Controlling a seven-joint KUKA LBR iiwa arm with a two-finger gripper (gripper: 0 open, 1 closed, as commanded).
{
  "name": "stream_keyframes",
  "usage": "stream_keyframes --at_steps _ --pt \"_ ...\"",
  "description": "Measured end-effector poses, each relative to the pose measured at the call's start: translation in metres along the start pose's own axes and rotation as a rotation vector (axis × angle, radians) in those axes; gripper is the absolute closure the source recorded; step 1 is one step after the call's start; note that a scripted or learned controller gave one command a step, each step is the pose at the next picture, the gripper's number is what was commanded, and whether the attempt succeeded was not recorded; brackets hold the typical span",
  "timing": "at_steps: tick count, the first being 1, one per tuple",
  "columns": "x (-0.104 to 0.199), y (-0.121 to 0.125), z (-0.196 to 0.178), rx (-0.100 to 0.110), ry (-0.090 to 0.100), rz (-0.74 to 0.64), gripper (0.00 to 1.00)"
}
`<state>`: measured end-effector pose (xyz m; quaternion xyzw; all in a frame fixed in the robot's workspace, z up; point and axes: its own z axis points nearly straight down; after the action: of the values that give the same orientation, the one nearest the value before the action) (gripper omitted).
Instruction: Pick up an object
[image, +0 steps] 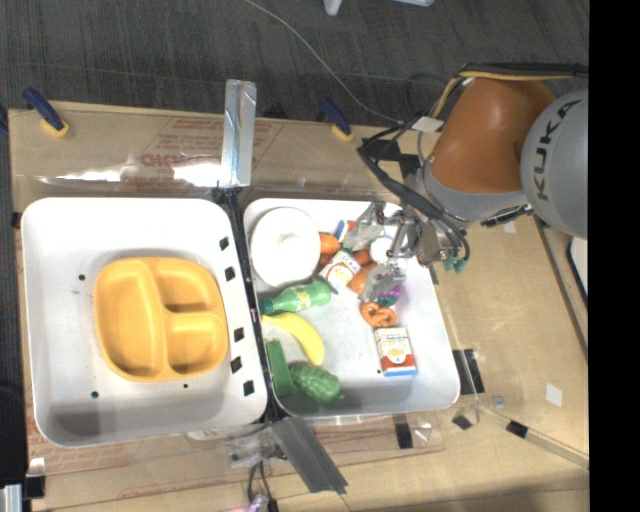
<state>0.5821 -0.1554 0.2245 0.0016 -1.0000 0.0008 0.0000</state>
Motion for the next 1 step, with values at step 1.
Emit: stream_keyframes --at_steps 1 --pt "0.0603 -0.0422 0.0527 -0.001 0.002 -0.1 0.0"
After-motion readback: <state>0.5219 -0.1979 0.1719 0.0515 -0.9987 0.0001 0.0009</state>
